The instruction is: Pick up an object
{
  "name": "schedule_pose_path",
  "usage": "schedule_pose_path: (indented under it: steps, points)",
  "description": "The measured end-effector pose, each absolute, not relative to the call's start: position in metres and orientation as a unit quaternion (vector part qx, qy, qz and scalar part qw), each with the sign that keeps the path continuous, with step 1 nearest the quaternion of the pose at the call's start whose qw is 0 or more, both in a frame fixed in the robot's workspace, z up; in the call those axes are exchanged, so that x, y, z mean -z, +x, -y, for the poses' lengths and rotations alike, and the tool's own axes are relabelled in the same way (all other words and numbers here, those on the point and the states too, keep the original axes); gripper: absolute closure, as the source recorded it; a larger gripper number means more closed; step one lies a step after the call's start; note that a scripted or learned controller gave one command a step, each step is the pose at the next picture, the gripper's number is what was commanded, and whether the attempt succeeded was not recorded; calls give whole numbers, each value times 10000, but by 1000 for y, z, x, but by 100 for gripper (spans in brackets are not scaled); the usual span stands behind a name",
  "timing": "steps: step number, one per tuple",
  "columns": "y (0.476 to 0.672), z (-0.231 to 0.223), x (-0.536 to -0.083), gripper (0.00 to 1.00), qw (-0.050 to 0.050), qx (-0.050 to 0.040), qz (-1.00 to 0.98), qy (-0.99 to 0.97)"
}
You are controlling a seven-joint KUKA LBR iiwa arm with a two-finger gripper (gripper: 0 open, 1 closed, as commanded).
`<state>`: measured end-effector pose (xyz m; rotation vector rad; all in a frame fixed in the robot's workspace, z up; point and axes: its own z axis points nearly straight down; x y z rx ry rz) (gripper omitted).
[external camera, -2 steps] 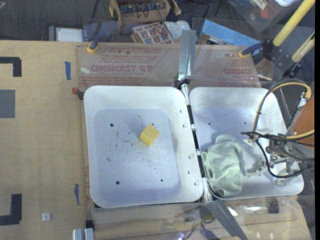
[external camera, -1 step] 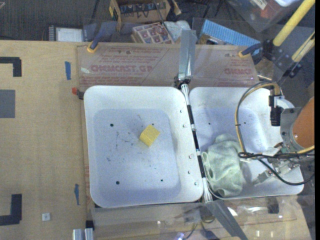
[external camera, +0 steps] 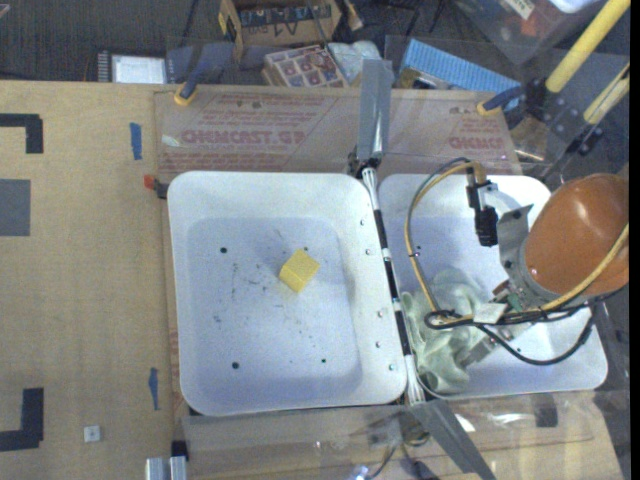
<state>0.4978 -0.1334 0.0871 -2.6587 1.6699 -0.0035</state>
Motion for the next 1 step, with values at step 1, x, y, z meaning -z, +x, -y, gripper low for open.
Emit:
schedule_pose_path:
  steps: [1]
  points:
    - [482,141,-87,0,29,33,-5644,-8255]
